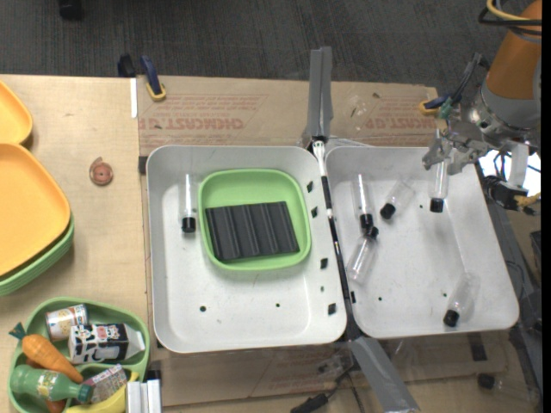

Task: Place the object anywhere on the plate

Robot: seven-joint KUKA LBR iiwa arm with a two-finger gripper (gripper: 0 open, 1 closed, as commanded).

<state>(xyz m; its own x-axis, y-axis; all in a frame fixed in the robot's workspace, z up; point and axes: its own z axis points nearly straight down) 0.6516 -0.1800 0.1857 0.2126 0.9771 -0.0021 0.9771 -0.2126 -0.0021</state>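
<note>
Gripper (pixel 439 163) is hanging over the right bin's (pixel 413 312) far corner, fingers closing on a tube (pixel 437 188) held upright. Carrying is the step in hand; next, crossing left to the green plate (pixel 251 183) and releasing there.

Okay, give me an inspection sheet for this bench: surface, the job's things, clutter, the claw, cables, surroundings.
Surface: two shallow white bins, left bin and right bin, side by side on brown cardboard.
Job's things: square green plate in the left bin, dark ribbed mat on it; clear black-capped tube hanging upright at the claw.
Clutter: one clear tube left of the plate; four more loose in the right bin.
Claw: over the right bin's far edge; grip state unclear.
Cables: yellow loop on the arm.
Surroundings: stacked orange plates, green bowl of toy food, clamps.
</note>
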